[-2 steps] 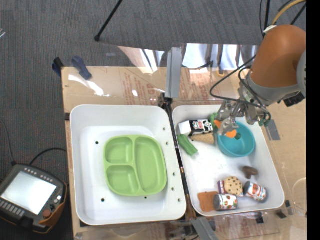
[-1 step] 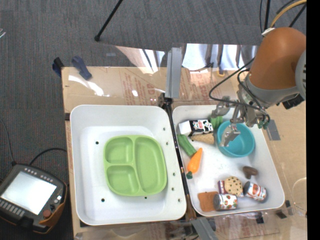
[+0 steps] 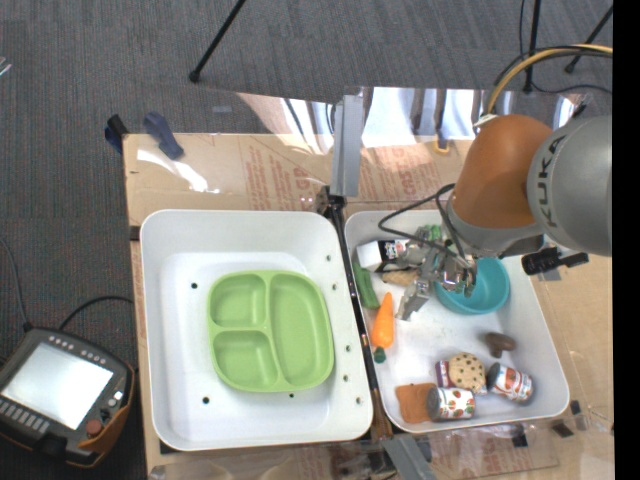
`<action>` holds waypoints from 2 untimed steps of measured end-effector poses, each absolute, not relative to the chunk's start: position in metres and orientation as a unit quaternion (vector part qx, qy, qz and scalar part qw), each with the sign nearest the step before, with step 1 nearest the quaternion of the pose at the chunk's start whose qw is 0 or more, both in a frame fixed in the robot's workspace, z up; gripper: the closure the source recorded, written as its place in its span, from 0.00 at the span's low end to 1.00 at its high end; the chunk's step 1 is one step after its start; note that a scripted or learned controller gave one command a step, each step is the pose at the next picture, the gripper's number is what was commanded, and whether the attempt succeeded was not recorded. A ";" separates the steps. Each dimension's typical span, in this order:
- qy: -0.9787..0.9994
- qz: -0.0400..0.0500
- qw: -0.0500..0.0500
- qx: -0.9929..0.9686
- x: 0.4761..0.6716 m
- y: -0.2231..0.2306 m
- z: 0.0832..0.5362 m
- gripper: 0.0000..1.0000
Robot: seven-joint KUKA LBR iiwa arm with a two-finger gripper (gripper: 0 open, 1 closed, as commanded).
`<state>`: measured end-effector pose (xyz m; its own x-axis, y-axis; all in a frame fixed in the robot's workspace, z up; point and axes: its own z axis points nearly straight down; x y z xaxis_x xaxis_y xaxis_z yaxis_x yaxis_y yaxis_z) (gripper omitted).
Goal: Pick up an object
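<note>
Claw (image 3: 428,286) with fingers spread hovers in the right white bin (image 3: 548,353), just right of the orange plastic carrot (image 3: 383,320), which lies near-upright, green top toward the far wall.

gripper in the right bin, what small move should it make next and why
Probably a short descent toward the carrot. The gripper hangs in the right bin just right of the carrot's upper end, with nothing visibly between its fingers. The blue bowl sits close on its other side, so a slight shift toward the carrot first may give a cleaner pick.
</note>
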<state>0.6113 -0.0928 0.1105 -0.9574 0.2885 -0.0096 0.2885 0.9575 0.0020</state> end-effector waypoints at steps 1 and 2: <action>0.988 0.000 -0.001 0.152 0.548 -0.135 0.087 0.00; 0.989 0.000 -0.002 0.145 0.600 -0.108 0.086 0.00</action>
<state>0.6004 -0.1085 0.0863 -0.9577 0.2878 0.0044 0.2878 0.9577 0.0003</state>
